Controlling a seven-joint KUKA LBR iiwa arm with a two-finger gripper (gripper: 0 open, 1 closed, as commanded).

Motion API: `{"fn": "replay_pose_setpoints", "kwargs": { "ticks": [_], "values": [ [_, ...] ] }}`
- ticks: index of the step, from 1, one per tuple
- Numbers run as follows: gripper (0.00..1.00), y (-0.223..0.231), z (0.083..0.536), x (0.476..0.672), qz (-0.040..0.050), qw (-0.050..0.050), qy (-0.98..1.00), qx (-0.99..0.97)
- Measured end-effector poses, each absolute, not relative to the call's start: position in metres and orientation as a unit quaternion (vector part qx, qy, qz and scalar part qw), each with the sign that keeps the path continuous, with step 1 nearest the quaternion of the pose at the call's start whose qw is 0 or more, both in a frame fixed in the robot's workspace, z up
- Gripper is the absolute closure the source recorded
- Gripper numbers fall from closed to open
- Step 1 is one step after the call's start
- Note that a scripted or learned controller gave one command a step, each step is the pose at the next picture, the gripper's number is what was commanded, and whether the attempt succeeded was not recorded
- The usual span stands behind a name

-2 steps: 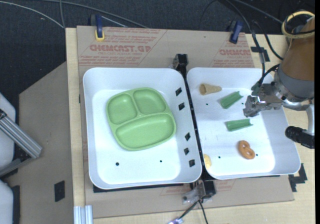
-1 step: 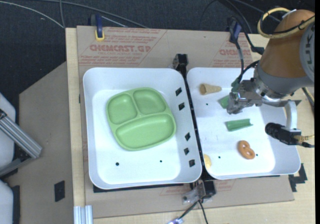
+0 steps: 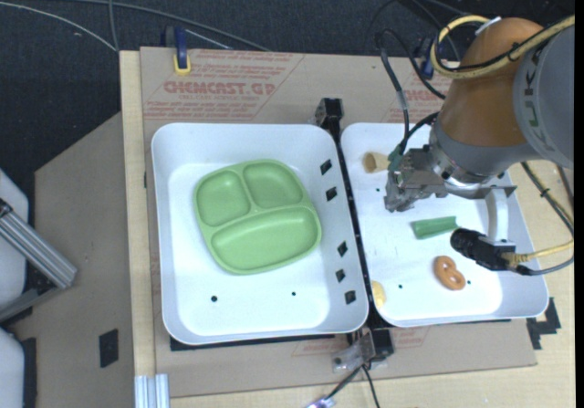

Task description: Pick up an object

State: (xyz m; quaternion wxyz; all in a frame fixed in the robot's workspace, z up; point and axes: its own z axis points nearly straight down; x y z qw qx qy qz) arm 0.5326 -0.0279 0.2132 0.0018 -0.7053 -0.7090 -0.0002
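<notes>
- Gripper [image 3: 399,200] low over right bin [image 3: 474,306], upper-left area; finger spacing cannot be told, nothing seen held.
- Green block [image 3: 432,227]: flat, oblong, slightly tilted, lying just below-right of gripper.
- Orange pretzel-like ring [image 3: 448,273] nearer the front; small tan piece [image 3: 371,162] near the bin's back-left corner.
- Left bin [image 3: 173,214] holds green divided plate [image 3: 258,214].

From my remote station I am seeing two bins [image 3: 182,242] looking like smooth, glossy white plastic, the left one carrying a matt pale-green plastic divided plate [image 3: 257,214]. Beneath them, brown cardboard [image 3: 228,87] is showing red print. The arm's [image 3: 493,87] orange band is gleaming like polished plastic, and the metal-looking gripper [image 3: 399,199] is appearing grey and dull.
</notes>
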Motion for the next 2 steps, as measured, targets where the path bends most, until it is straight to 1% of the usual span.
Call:
{"fn": "replay_pose_setpoints", "kwargs": {
  "ticks": [2],
  "values": [
    [1.00,0.083,0.233,0.549,-0.0012,0.000,-0.709,-0.705]
  ]
}}
